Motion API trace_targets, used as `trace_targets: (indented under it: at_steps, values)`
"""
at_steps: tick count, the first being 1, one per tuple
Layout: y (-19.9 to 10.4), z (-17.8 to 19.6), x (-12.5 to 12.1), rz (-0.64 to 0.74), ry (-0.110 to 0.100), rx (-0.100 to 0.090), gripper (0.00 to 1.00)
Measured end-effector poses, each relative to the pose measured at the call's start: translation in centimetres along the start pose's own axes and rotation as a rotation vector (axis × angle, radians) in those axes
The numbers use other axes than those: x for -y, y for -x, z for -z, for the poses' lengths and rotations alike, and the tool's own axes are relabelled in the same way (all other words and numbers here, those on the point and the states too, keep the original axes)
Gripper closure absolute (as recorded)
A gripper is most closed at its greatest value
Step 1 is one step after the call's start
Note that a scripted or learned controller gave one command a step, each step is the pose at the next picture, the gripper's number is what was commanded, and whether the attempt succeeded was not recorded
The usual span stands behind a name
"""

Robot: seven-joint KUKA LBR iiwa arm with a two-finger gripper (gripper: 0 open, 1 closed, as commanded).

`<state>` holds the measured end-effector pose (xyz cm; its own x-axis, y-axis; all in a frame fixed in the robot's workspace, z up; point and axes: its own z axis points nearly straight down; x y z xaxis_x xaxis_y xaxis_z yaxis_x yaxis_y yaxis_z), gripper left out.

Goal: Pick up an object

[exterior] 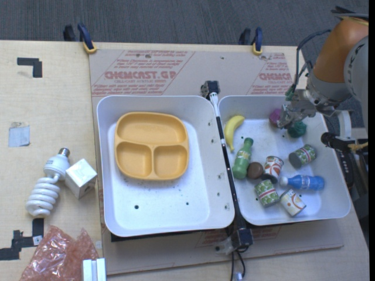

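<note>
My gripper is low in the back of the right bin, reaching in from the right. It sits between a purple object on its left and a teal object just below right, close to both. The same bin holds a banana, a green bottle, a brown ball, a red-and-white can, a green can, a blue bottle and two more cans near the front.
The left bin holds a yellow divided tray. On the bench to the left lie a spiral light bulb, a white cube and a red mesh bag. Clamps hold the board's back edge.
</note>
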<state>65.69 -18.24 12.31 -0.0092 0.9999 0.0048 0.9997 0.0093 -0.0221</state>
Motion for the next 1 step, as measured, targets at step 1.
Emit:
trace_targets:
  at_steps: [1]
  values:
    - [-0.25,0.13,-0.15,0.002,0.004,-0.004,0.0]
